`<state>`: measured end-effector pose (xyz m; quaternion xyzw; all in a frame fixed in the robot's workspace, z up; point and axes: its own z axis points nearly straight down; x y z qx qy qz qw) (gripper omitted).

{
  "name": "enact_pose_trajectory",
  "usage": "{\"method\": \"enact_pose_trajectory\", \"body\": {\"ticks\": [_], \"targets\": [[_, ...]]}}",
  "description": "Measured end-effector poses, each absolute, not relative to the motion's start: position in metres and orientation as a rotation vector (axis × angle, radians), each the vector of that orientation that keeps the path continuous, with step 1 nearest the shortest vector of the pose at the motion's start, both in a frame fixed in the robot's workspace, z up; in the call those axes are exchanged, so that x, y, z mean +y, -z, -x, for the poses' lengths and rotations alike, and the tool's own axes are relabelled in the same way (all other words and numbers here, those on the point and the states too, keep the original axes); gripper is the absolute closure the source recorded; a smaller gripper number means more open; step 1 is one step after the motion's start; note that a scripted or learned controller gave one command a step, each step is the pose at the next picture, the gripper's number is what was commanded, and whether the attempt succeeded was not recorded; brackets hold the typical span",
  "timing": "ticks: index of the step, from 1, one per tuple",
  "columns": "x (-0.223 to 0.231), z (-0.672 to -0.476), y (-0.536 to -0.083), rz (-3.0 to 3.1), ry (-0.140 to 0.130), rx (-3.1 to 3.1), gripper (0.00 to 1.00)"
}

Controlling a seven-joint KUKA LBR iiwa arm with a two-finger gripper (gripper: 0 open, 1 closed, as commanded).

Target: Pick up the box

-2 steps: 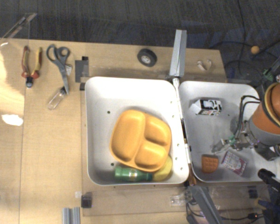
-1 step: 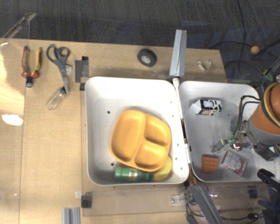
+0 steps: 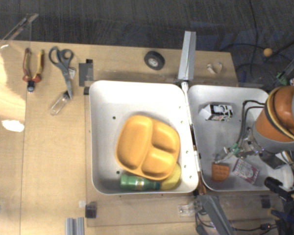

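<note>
Nearest, by the front wall of the right bin [image 3: 264, 94]: small orange box [image 3: 220, 171], just beside a packet [image 3: 245, 171]. Just behind those, pincer [image 3: 237, 151] low over the bin floor, near the box but not touching it; cannot tell if open or shut. Farthest back on the counter [image 3: 44, 146]: tape roll [image 3: 154, 60], scissors [image 3: 63, 65].

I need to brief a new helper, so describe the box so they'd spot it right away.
Look in the right bin, near its back wall. The box is small, white with dark printing, lying alone. The orange block and wrapped packet sit at the front edge.
</note>
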<state>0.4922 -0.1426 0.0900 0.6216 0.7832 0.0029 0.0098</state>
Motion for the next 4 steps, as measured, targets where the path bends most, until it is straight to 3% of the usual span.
{"method": "enact_pose_trajectory", "body": {"ticks": [1,2,3,4], "targets": [[-0.143,-0.496,-0.103,-1.933,-0.016,2.438,1.00],[-0.143,-0.496,-0.102,-1.933,-0.016,2.439,0.00],[-0.097,-0.493,-0.090,-2.155,-0.014,2.261,0.00],[-0.092,-0.553,-0.091,-2.110,-0.008,2.317,0.00]]}}
